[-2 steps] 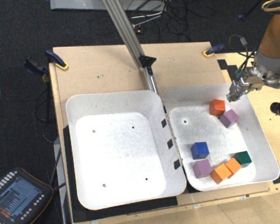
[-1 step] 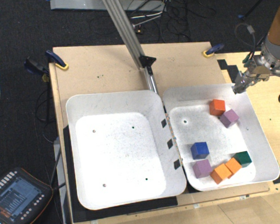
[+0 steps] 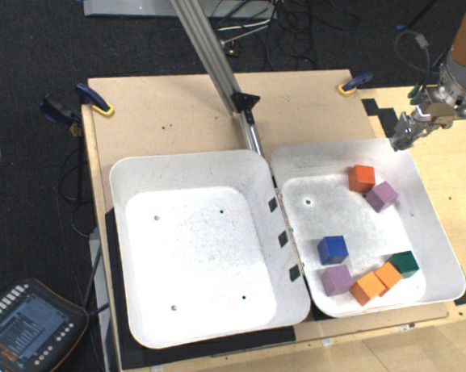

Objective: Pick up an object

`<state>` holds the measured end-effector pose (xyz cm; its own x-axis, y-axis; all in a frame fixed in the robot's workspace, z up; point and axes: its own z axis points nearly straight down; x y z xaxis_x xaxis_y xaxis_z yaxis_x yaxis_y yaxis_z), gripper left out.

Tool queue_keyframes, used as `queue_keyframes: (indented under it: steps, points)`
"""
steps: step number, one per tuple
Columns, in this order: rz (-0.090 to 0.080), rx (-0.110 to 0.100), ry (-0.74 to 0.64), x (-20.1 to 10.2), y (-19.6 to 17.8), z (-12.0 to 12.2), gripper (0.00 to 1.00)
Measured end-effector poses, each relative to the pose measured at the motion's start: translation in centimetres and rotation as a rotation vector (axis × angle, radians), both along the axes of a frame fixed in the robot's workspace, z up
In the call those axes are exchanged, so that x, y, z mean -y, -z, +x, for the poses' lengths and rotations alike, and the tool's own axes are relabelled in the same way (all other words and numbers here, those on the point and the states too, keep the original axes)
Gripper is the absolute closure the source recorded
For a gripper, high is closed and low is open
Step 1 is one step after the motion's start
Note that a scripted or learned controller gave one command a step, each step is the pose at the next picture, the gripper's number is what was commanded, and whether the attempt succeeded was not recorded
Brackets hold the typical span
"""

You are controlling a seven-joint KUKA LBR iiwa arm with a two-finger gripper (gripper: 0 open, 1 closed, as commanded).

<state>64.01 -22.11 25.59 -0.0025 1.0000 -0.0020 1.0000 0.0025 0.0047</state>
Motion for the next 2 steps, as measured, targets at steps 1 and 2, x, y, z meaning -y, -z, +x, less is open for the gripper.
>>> queue_keyframes:
  steps: [1,2]
  points:
    - [0.003,-0.004,-0.005,-5.6,-0.7,-1.8,1.00]
    - [0.003,-0.005,-0.004,-10.4,-1.0,-4.0,1.00]
